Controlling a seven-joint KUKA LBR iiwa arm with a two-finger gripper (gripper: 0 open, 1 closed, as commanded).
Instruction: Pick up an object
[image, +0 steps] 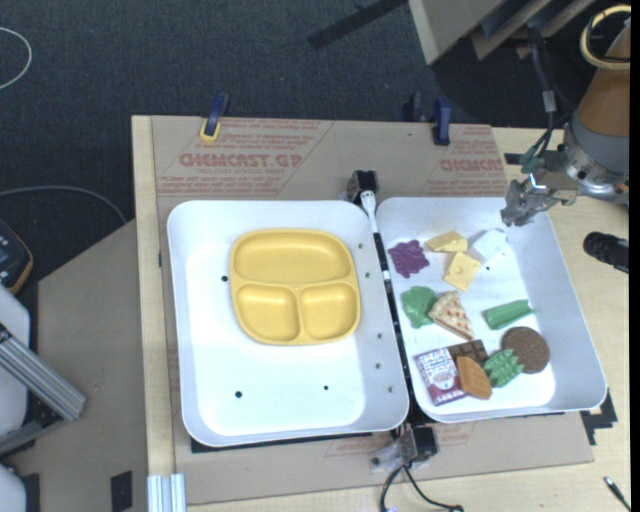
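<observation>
Gripper (524, 207) above right bin's (570, 300) far corner, finger state unclear. You descend straight onto white block (489, 243), avoid cheese wedge (461, 270).

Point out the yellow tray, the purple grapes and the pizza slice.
yellow tray (295, 285): camera view, on the ridge where its three compartments meet.
purple grapes (407, 257): camera view, middle of the bunch.
pizza slice (451, 316): camera view, centre of the wedge.
</observation>
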